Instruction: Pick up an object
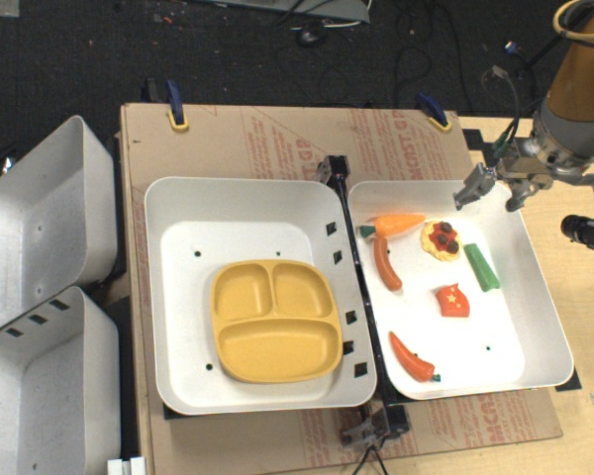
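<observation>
The right bin (535,315) has bare white floor along its right side and near corner. The toy foods crowd its left and middle. The yellow tray (275,321) takes up most of the left bin (178,216).

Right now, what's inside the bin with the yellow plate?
Just the yellow plate, sitting in the left bin with nothing on it. Whatever lies under the plate is covered.

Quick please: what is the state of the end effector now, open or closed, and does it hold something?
End effector: open, holding nothing, above the far right corner of the right bin.
</observation>
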Motion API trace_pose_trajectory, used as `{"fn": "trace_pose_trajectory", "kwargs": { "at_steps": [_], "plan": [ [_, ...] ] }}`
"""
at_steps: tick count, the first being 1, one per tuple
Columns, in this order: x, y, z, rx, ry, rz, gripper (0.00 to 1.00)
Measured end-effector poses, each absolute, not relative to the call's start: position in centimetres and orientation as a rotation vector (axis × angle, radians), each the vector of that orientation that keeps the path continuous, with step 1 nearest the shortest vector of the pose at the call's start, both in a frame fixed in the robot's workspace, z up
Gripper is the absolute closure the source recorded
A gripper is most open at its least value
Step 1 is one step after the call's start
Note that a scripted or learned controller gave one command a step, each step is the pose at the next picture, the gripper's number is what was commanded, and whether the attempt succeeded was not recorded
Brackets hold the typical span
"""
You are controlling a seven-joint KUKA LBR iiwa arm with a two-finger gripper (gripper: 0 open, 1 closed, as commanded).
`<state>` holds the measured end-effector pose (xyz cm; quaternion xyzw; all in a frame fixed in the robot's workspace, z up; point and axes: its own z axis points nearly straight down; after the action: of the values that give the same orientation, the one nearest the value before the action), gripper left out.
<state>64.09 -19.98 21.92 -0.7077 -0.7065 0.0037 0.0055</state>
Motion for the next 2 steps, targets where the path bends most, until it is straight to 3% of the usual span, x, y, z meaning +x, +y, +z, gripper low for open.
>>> {"fn": "trace_pose_trajectory", "kwargs": {
  "at_steps": [1, 2],
  "plan": [
    [64.4, -19.9, 22.8, -2.220, -2.223, 0.000, 0.00],
    [63.9, -19.0, 17.1, -2.216, -2.222, 0.004, 0.00]
  ]
}}
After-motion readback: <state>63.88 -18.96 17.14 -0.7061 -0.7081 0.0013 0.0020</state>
